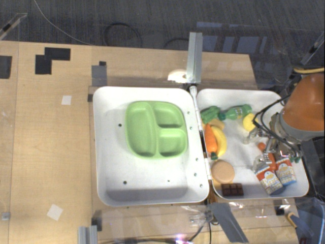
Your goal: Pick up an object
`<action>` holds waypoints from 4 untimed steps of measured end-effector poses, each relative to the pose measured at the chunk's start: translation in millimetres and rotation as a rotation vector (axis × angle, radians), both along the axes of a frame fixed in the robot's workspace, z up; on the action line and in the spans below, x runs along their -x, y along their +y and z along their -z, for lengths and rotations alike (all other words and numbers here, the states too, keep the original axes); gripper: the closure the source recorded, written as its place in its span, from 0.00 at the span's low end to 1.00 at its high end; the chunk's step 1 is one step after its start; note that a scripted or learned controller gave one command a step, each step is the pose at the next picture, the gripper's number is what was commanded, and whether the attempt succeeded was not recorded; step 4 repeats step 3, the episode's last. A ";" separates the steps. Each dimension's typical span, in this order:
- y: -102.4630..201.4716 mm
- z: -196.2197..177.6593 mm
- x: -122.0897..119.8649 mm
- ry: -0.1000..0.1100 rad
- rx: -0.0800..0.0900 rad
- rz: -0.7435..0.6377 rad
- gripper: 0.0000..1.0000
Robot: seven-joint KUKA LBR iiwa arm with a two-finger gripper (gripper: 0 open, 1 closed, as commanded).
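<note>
The tool (270, 155) hangs low at three o'clock in the right bin (254, 96), just above two small cartons (277, 176), likely lining up a pick; whether it is released or clenched I cannot tell. Around it lie one banana (220, 139), one carrot (210, 141), one green bottle (234, 112), one round bun (223, 172) and one brown bar (232, 189). The left bin (109, 136) holds one green tray (155, 129), probably a drop spot

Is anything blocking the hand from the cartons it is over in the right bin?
Nothing visible does. The hand sits low in the right bin, right at the tops of the two small cartons. The banana, carrot and round bun lie apart, nearer the divider.
</note>
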State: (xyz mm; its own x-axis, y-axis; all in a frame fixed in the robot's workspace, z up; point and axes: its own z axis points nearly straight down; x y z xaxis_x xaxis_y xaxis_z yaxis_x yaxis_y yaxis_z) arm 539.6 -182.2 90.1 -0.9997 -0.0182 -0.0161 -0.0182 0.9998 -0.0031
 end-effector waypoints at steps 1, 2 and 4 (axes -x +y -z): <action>4.0 1.5 -67.4 0.003 -0.001 -0.029 0.00; -6.8 0.8 -14.4 0.004 0.002 -0.145 0.00; -12.0 0.5 -3.7 0.000 0.002 -0.159 0.00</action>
